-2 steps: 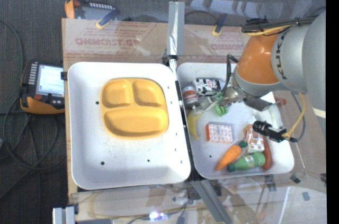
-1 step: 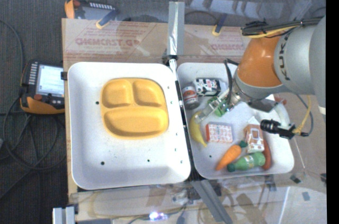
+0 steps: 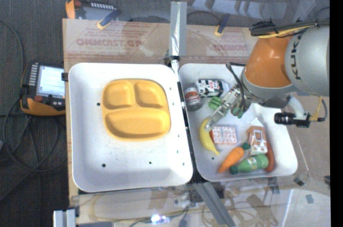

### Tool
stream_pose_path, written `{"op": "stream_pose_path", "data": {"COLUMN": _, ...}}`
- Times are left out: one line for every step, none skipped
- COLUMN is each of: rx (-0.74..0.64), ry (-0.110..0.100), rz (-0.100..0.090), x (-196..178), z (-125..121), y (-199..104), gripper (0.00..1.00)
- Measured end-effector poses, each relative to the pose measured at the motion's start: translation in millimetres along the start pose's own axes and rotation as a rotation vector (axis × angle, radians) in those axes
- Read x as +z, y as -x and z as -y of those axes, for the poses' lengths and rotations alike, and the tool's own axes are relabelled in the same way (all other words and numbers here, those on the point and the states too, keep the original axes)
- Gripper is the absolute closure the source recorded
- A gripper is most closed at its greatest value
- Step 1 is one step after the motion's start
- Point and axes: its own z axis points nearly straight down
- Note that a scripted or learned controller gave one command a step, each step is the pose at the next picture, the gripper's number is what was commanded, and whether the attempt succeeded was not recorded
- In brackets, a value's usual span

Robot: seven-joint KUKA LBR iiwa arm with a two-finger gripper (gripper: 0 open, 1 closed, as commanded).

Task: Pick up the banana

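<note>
The banana is yellow and curved and lies in the right bin, close to its left wall, with its upper tip pointing up and right. My gripper reaches down and to the left from the orange-banded wrist and ends just above the banana's upper tip. From this angle I cannot make out whether it touches the banana.
Around the banana in the right bin lie a small can, a black-and-white packet, a green item, a red-and-white packet, a carrot, a green bottle and an orange box. The left bin holds a yellow divided tray.
</note>
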Motion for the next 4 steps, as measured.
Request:
{"op": "stream_pose_path", "data": {"rx": -0.220, "ry": -0.014, "rz": -0.037, "x": -34, "z": 100, "y": 0, "gripper": 0.00}}
{"op": "stream_pose_path", "data": {"rx": -0.044, "ry": -0.016, "rz": -0.037, "x": -113, "z": 23, "y": 8, "gripper": 0.00}}
{"op": "stream_pose_path", "data": {"rx": -0.105, "ry": -0.016, "rz": -0.037, "x": -103, "z": -30, "y": -39, "gripper": 0.00}}
{"op": "stream_pose_path", "data": {"rx": -0.305, "ry": -0.012, "rz": -0.037, "x": -139, "z": -54, "y": -23, "gripper": 0.00}}
